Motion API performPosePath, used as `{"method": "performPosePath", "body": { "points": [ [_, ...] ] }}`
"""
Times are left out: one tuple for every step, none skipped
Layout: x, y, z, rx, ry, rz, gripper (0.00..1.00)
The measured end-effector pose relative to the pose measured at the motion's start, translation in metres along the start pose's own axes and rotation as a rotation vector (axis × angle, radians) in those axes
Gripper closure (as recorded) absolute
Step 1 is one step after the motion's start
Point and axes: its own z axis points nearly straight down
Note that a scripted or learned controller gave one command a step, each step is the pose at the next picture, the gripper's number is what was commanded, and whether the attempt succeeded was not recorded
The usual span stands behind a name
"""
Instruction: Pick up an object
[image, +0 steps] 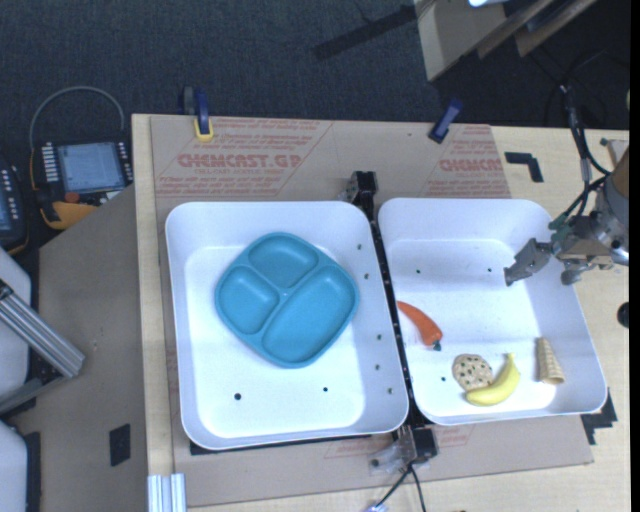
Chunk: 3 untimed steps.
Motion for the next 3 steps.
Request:
{"method": "performPosePath", "body": {
  "points": [
    [0.000, 0.002, -0.004, -0.009, -0.002, -0.002, 0.00],
    [-0.003, -0.006, 0.055, -0.001, 0.001, -0.001, 0.00],
    [-0.005, -0.013, 0.112, -0.007, -0.001, -0.002, 0.00]
  ]
}}
